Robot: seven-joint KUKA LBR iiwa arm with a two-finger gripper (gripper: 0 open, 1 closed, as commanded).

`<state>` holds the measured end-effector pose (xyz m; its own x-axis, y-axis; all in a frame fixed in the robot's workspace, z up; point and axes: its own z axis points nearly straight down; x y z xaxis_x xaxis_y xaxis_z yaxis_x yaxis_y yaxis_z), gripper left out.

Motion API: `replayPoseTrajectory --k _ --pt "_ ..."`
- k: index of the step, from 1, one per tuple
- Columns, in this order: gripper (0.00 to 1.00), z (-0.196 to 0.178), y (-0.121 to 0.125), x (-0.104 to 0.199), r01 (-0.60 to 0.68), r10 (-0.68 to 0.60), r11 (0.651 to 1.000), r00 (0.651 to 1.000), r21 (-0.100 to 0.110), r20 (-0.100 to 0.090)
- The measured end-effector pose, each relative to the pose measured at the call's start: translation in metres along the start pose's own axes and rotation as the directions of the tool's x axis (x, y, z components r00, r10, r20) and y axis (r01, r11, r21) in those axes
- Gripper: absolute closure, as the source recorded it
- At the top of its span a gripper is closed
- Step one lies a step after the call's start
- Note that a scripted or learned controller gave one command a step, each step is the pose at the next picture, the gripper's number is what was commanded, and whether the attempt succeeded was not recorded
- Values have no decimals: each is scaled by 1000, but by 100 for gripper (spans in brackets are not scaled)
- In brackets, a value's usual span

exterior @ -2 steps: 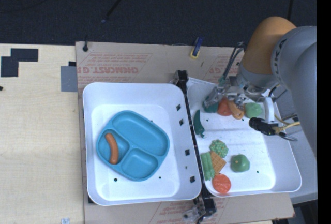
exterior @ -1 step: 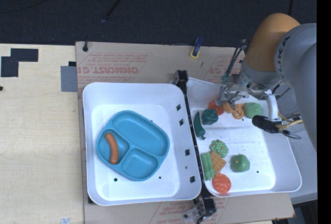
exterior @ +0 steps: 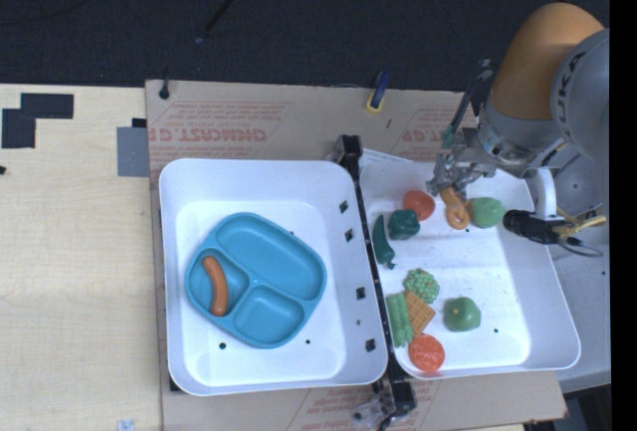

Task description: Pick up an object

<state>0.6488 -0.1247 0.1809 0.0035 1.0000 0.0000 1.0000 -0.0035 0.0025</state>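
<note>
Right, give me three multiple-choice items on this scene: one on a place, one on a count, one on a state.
1. Where does the orange sausage-shaped toy lie?
A. In the left compartment of the blue divided plastic plate
B. In the right white bin
C. On the bare bench

2. How many compartments does the blue plate show?
A. Two
B. Three
C. Five

3. How does the arm's pincer stand?
A. Over the left white bin
B. Low in the right white bin, at a small orange toy piece
C. Far off above the bench

Answers: 1 A, the sausage rests inside the plate's left section. 2 B, ridges split the plate into three. 3 B, its tip sits by the orange piece, between the red round toy and the light green round toy.
</note>
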Motion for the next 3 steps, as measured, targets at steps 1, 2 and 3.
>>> replayPoseTrajectory --k 1,2,3 --pt "100 -50 1 -1 3 -3 1000 1000 -2 0" --pt "100 -38 -16 48 6 -6 1000 1000 7 -3" --pt "100 -48 -32 92 7 -7 1000 1000 6 -3"
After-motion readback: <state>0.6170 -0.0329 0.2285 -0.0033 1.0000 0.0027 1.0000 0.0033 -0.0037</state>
